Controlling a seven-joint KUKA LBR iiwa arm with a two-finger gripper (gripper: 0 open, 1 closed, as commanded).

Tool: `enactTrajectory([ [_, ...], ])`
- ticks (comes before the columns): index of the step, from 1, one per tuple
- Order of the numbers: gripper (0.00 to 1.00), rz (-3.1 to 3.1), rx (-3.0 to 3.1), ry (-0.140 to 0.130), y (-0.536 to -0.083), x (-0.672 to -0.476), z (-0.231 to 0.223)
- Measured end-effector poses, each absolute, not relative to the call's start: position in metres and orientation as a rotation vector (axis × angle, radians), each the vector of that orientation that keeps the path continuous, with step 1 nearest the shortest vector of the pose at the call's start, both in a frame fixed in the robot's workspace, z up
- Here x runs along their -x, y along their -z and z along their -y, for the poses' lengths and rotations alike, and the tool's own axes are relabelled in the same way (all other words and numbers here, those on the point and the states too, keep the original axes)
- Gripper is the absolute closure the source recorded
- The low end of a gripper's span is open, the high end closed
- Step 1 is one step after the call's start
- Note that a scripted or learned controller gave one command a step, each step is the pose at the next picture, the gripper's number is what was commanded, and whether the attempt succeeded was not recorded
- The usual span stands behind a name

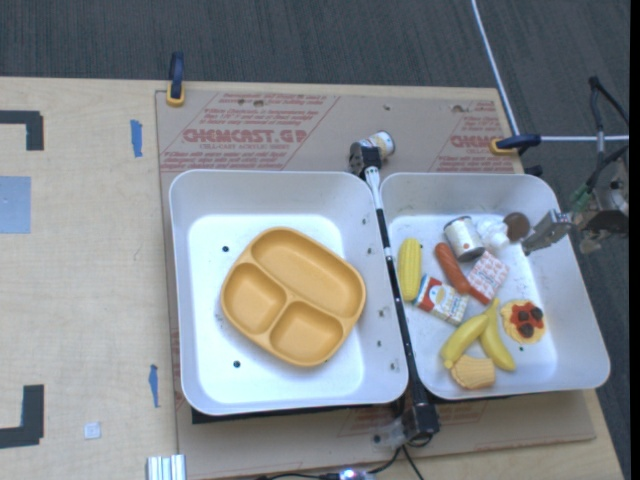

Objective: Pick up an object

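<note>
Dark grey carpet lies around a pale wood bench (80,298) that bears two white bins side by side. Toy food fills the right bin (580,308): a yellow corn cob (409,267), a red sausage (455,269), a small silver can (462,236), two bananas (478,336), a little snack packet (441,299) and a round pizza slice (525,320) with red dots. They look smooth and plastic. The gripper (545,233) hangs at the right bin's upper right edge, near the can, and it is too small and blurry to tell how its jaws stand. The left bin (200,368) holds a yellow tray (292,295) with three hollows.
</note>
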State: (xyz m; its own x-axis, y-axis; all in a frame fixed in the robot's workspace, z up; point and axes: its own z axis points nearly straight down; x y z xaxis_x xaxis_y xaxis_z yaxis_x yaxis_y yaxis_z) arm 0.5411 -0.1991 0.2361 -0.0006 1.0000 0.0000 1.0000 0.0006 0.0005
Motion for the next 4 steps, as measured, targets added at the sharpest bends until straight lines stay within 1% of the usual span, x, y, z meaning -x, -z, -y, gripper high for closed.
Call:
enactTrajectory([
  [1, 0.00, -2.223, -2.221, -0.001, -0.092, -0.582, 0.177],
  [2, 0.00, -2.223, -2.219, -0.004, -0.086, -0.556, 0.117],
  [3, 1.00, -2.218, -2.218, -0.006, -0.097, -0.557, 0.118],
  [4, 1.00, -2.224, -2.221, -0.001, -0.185, -0.493, 0.062],
])
